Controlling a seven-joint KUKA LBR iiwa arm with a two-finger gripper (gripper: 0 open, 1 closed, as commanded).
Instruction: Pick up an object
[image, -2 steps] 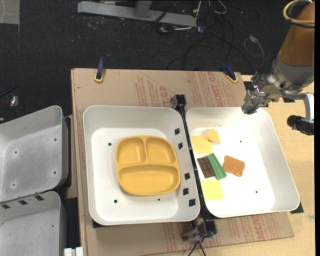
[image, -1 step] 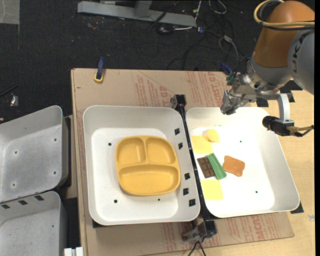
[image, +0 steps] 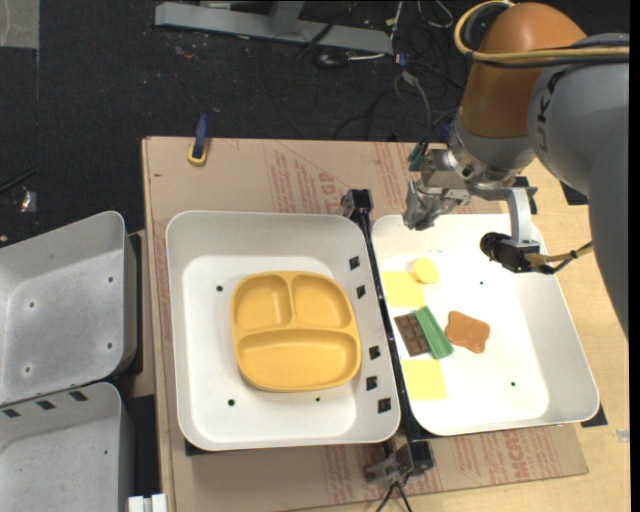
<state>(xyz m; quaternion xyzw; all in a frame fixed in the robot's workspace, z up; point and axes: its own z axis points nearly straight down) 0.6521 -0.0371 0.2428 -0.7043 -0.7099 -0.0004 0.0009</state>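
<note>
My gripper (image: 420, 218) hangs over the far left corner of the right bin (image: 560, 400), above and behind the objects. In that bin lie a small pale yellow round piece (image: 425, 271), a flat yellow square (image: 402, 289), a brown block (image: 409, 335), a green stick (image: 434, 332), an orange-brown piece (image: 468, 331) and a second yellow square (image: 423, 379). Nothing shows between the gripper's tips.
The left bin (image: 195, 410) holds a yellow divided tray (image: 296, 331). A black divider with clips (image: 372, 300) runs between the bins. The bins sit on a cardboard sheet (image: 270, 170). Grey lids (image: 60, 300) lie to the left.
</note>
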